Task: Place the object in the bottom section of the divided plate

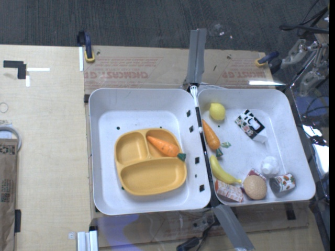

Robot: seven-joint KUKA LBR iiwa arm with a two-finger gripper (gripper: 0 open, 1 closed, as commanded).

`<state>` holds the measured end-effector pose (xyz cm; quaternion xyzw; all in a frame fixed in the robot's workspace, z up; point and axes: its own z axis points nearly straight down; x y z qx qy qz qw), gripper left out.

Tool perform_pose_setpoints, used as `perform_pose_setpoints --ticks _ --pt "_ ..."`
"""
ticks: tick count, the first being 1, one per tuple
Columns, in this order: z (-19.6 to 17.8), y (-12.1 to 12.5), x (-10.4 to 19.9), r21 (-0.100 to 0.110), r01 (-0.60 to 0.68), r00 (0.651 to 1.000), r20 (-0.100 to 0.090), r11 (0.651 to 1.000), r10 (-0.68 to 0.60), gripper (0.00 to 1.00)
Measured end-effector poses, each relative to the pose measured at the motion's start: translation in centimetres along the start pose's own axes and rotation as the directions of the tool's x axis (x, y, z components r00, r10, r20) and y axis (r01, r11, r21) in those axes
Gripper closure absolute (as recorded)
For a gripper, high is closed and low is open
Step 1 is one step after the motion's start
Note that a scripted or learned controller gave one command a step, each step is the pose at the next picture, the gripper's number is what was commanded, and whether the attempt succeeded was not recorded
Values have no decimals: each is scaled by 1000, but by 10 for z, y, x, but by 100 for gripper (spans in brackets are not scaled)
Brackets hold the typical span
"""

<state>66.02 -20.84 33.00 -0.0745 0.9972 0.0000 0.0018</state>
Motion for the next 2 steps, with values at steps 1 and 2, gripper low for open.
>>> perform_pose_setpoints --ticks 1,2 --pt "-55 -13 2 1 -140 990 2 990 140 0" --pt "-100 -13 2 1 -222 975 2 975 222 0"
